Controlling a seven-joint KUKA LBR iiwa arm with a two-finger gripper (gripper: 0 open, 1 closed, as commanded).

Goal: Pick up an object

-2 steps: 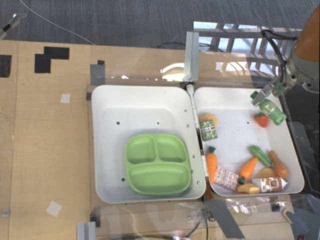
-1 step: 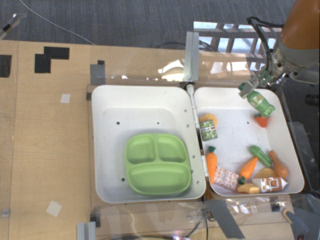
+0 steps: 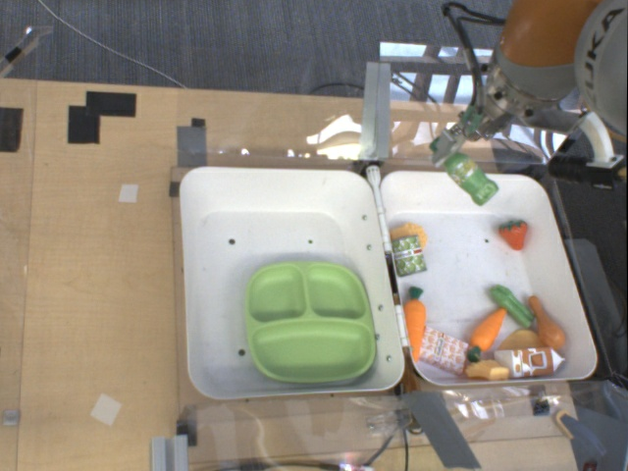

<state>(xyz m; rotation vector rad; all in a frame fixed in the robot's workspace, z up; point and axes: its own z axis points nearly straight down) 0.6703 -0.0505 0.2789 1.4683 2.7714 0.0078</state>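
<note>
My gripper (image 3: 453, 145) hangs over the back left part of the right bin (image 3: 559, 226), reaching in from the upper right. It is shut on the top end of a green bottle (image 3: 473, 180), which slants down and to the right from the fingertips, lifted off the bin floor. Lying in the right bin are a strawberry (image 3: 513, 234), a small green-labelled carton (image 3: 409, 255), a carrot (image 3: 415, 324), a green cucumber (image 3: 510, 304), a second carrot (image 3: 488, 329), a sausage (image 3: 548, 324), a pink box (image 3: 444, 351) and a brown-and-white carton (image 3: 530, 363).
The left bin (image 3: 211, 263) holds a green divided plate (image 3: 309, 320) in its front half. A metal post (image 3: 376, 106) stands behind the wall between the bins. Most toys crowd the right bin's front and left side.
</note>
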